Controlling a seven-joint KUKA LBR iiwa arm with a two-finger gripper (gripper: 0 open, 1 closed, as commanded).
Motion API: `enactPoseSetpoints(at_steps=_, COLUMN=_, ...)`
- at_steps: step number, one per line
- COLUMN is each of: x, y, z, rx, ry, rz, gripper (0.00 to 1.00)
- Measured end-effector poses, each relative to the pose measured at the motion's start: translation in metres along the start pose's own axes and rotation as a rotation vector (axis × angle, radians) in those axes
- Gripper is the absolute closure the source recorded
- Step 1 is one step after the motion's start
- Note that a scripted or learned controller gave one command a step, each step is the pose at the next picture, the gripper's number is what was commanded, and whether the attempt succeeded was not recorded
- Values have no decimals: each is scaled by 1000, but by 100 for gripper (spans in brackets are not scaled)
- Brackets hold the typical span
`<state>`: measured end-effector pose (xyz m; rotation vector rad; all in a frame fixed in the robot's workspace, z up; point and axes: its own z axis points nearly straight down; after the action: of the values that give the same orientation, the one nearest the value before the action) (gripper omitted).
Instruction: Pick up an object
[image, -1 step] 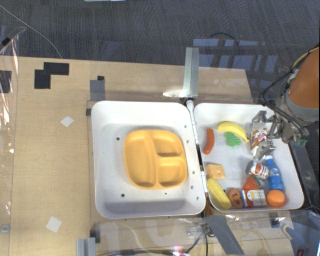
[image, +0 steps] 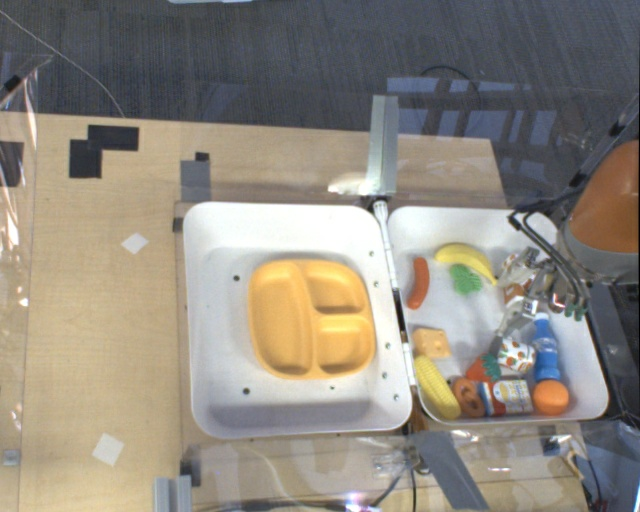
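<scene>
Crowded along the near wall of the right bin (image: 596, 400) lay your choices: a corn cob (image: 436, 386), a small printed carton (image: 506, 397) on its side, and an orange ball (image: 551, 397), packed close together, with a blue bottle (image: 544, 357) just behind them. Your gripper (image: 527, 292) hung over the bin's right half, above a small red-and-white printed item (image: 515, 353); whether its jaws were parted or closed could not be told from this slant, and nothing showed between them. You would have done best, by the look of it, to pick a piece standing apart, such as the red sausage (image: 418, 282) or the banana (image: 465, 259) with the green piece (image: 466, 280) beside it, since the near cluster left little room for fingers. All looked like smooth, hard moulded plastic, rounded and apt to slip, so a grasp across a narrow waist seemed wisest. A cracker-like square (image: 432, 343) lay flat. The left bin (image: 215, 310) held a glossy yellow divided tray (image: 310, 316).
</scene>
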<state>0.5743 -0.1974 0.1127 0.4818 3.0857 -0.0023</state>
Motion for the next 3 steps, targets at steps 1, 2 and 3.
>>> enactPoseSetpoints(at_steps=1, x=-64, y=43, z=26, rx=0, ry=8, rz=289, gripper=0)
enactPoseSetpoints(at_steps=2, x=-67, y=45, z=12, rx=-2, ry=-4, rz=282, gripper=100)
enactPoseSetpoints(at_steps=3, x=-67, y=45, z=12, rx=-2, ry=-3, rz=282, gripper=0)
